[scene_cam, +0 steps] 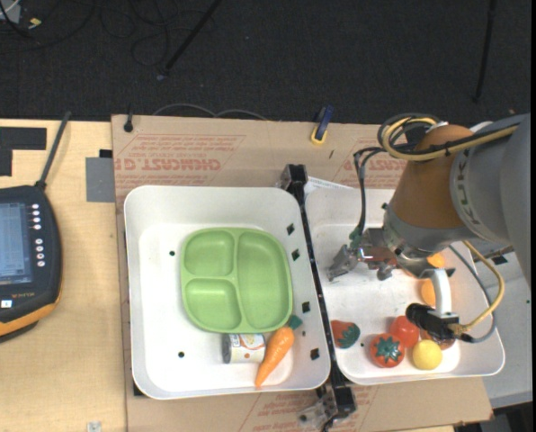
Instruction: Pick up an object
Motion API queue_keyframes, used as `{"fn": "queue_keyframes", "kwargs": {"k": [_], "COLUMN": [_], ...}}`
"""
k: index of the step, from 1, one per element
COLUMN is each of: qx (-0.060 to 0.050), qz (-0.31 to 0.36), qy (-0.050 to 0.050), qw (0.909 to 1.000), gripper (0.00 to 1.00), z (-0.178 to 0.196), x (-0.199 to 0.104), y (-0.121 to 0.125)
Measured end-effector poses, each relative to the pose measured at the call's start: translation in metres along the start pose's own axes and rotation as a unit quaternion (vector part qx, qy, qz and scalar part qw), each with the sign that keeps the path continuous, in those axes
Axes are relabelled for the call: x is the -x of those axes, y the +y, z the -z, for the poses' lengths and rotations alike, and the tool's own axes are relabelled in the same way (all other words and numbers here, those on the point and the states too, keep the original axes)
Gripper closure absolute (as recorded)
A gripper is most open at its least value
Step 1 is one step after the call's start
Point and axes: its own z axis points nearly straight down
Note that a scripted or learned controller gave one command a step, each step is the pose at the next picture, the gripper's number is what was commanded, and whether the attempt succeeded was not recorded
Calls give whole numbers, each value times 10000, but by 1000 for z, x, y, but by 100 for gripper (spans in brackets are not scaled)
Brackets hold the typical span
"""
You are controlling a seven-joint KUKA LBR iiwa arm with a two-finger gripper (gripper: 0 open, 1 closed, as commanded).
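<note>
Objects for picking lie in the right bin (484, 363): a red tomato (387, 350), a yellow lemon (427, 355), a small red piece (345, 333) and something orange (427, 289) near the arm. The pincer (343, 265) hangs low over the bin's bare upper left part, its fingers spread apart with nothing between them. This looks like the approach step; next it would need to shift toward the fruit and descend. The left bin (160, 210) holds a green divided plate (236, 277), a carrot (275, 355) and a small can (243, 347).
</note>
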Motion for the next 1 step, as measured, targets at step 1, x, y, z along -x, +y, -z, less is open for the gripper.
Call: {"fn": "queue_keyframes", "kwargs": {"k": [1], "qx": [13], "qz": [-4], "qy": [-3], "qw": [10000], "gripper": [0], "z": [-27], "x": [-2], "y": [0]}}
